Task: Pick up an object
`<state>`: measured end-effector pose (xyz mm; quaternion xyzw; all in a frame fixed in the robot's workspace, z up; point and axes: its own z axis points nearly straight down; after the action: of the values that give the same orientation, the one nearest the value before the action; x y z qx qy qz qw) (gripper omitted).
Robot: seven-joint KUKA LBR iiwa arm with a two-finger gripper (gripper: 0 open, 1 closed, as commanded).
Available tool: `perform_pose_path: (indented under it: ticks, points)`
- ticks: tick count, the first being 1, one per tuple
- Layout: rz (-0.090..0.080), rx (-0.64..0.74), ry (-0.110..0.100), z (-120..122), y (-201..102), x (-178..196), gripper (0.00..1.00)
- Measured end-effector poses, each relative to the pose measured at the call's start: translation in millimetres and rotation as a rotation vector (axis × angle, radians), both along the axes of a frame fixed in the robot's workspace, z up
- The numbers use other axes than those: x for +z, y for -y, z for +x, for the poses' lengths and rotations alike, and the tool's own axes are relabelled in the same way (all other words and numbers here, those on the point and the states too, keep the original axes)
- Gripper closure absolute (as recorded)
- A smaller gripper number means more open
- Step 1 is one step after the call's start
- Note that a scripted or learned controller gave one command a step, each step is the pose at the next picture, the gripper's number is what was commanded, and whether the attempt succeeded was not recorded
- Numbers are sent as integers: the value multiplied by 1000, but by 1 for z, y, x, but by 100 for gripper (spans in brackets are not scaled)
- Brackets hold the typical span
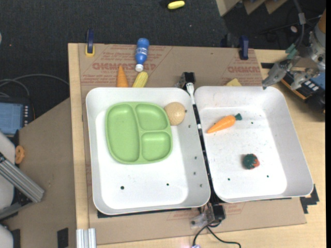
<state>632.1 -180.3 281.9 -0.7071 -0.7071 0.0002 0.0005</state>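
Note:
In the right bin [289,138] a toy carrot [223,123], orange with a green top, lies on its side near the back left. A small red and green ball-like toy [251,161] sits nearer the front of the same bin. The left bin [98,154] holds a green divided plate [138,132], and a tan round toy [175,112] rests against the plate's back right corner. My gripper [275,75] hangs at the back right corner of the right bin, above its rim and well apart from the carrot, with nothing seen in it.
Behind the left bin, on the cardboard, lie a blue and white bottle [141,53], a small orange cone-shaped toy [121,78] and a yellow toy [140,79]. Blue clamps [243,49] hold the board's back edge. A black fitting [188,80] sits between the bins.

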Motion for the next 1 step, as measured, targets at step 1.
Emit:
perform_pose_path:
  ticks: [1]
  points:
    - [5, -1, -14, -47, -26, -116, 0]
